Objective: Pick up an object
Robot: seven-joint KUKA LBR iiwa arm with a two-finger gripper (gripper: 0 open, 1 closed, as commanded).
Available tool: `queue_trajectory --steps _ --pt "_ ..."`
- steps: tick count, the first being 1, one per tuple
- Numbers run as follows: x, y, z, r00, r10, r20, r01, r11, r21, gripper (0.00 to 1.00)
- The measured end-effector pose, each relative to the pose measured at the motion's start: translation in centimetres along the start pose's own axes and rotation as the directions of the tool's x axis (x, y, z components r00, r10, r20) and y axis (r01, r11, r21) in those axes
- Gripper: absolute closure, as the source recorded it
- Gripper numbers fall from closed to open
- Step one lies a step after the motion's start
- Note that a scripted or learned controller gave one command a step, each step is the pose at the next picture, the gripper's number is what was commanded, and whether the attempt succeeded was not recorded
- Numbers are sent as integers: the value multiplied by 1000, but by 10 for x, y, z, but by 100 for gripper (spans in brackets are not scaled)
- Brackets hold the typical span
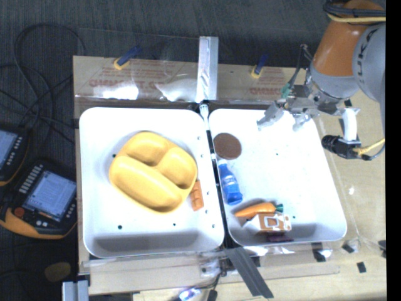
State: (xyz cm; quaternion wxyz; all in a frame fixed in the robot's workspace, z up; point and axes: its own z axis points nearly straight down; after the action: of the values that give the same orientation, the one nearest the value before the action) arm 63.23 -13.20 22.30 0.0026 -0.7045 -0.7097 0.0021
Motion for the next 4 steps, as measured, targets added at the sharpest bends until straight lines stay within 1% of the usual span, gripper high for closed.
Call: queue_trajectory --steps 1,2,3,4 --pt "32 -35 84 984 179 2 -179 984 1 0" --pt "10 14 133 976 216 -3 -216 976 -17 0" --pt "28 -78 121 938 347 2 -347 938 0 0" --pt "29 -80 118 940 342 1 -342 940 9 100"
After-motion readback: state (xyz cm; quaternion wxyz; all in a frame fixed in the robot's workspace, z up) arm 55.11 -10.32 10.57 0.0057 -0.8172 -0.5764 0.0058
